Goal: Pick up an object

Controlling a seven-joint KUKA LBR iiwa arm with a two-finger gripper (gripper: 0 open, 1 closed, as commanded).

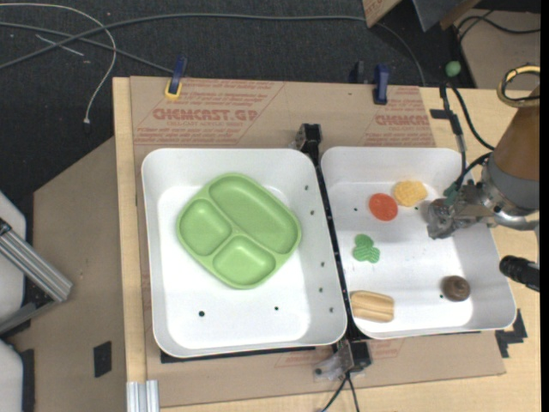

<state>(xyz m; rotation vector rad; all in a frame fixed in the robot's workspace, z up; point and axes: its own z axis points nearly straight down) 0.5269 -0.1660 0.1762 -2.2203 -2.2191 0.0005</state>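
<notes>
The right white bin (412, 163) holds a red round piece (383, 207), a yellow-orange ridged piece (410, 192), a green clover-shaped piece (366, 249), a tan bread-like block (372, 305) and a dark brown round piece (455, 288). My gripper (442, 216) reaches in from the right and hangs low over the bin's right half, just right of the red and yellow pieces. Nothing shows between its fingers.
The left white bin (171, 299) holds a green divided plate (238, 229). A black clamp (309, 136) sits between the bins at the back. Cardboard lies under both bins, with cables on the dark floor behind.
</notes>
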